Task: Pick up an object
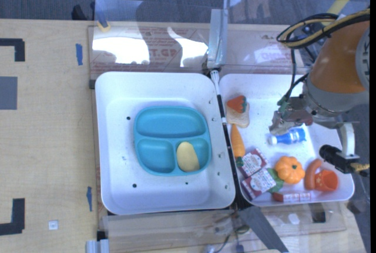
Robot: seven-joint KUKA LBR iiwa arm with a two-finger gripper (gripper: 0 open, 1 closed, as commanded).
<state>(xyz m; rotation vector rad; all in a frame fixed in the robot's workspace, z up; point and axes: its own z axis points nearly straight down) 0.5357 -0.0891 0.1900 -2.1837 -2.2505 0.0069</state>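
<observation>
Grey metal forms the two-finger gripper (286,122) we see at the end of the arm (338,70), which is grey with an orange band and reaches in from the right. The gripper hangs low over the right-hand shallow white bin (258,83), and we cannot tell how it is set.

We take that right bin as our landmark. Just below the gripper, near the bin's middle, lies a small bottle with a blue label and white cap (289,137), on its side and close to the gripper; we cannot tell whether they touch. Toward the bin's upper left sits a red strawberry-like toy on a pale slice (238,110). Below it, along the bin's left wall, lies a slim orange carrot-shaped toy (237,141). Near the bin's lower edge we find two red-and-white packets (257,172), an orange pumpkin-shaped toy (289,169) to their right, and a red-orange cup-like toy (322,178) in the lower right corner.

Left of the landmark bin, touching it side by side, is the second white bin (111,146). Inside it rests a light blue divided plastic tray (164,122), with a yellow lemon-shaped toy (188,157) in its lower right compartment.
</observation>
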